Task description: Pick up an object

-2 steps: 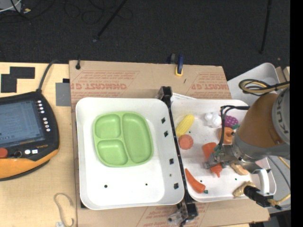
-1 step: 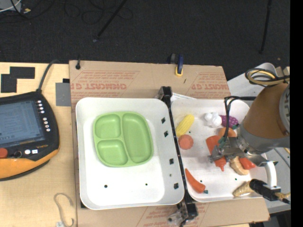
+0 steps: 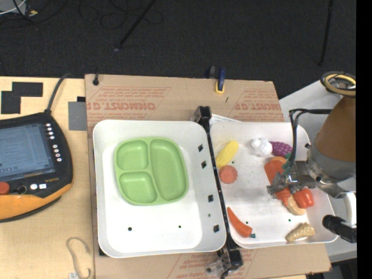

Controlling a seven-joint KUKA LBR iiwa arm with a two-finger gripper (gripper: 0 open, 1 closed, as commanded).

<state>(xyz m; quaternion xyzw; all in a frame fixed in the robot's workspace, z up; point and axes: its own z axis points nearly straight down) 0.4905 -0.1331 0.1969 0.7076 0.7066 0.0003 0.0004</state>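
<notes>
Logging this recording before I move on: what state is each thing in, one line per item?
gripper: low in the right bin, among the toys, grasp unclear
green divided plate: flat in the left bin
corn: lying at the right bin's upper left
red round toy: resting below the corn
carrot: lying near the right bin's front edge
purple grapes: resting by the far wall

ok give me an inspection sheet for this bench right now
surface: two white bins, left bin and right bin, on cardboard sheet
job's things: in right bin, toy corn cob, red ball, chili pepper, grapes, white piece, bread piece, red-orange pieces under the gripper
clutter: green divided plate in left bin
grippers: gripper low over right bin, grasp unclear
cables: black cable by arm
surroundings: teach pendant at left
</notes>
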